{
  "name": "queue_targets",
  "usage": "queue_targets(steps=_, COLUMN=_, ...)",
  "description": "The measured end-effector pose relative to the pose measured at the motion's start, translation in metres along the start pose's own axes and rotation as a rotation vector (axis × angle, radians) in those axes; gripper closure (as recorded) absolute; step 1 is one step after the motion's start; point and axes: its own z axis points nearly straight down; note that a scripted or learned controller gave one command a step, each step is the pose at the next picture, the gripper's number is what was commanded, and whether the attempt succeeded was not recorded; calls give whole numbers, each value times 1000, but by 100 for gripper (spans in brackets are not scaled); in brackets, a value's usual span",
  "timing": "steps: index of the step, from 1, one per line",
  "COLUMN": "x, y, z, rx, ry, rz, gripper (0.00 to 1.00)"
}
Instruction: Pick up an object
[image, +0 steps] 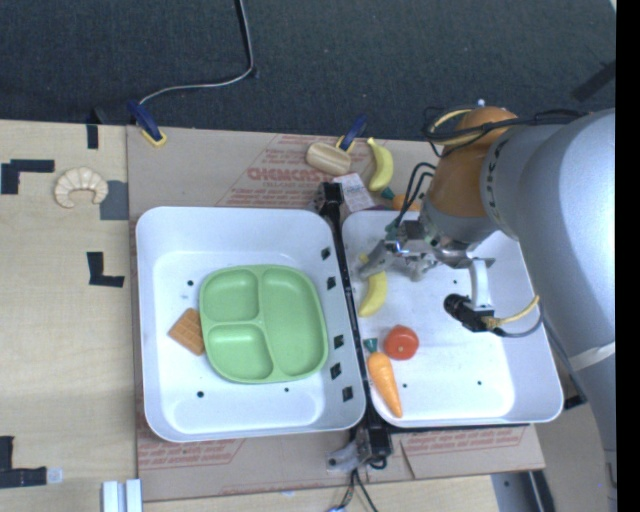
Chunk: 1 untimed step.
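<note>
Arm down in the right bin, reaching for the banana by the divider.

The gripper (383, 257) sits low in the right bin (520, 400), just above the upper end of the banana (374, 293), which lies against the bin's left wall. Whether the hand is open, closed or gripping is hard to judge from here; I cannot tell. Tomato (401, 343) and carrot (385, 384) lie nearer the front, well clear. My judgement: the wall crowds the fruit, so the grasp should straddle its short width, centred on the middle, then lift straight up.
</note>
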Motion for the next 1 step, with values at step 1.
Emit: queue_targets(steps=1, x=-2, y=-5, z=0, rx=-2, ry=0, rz=-1, gripper=0)
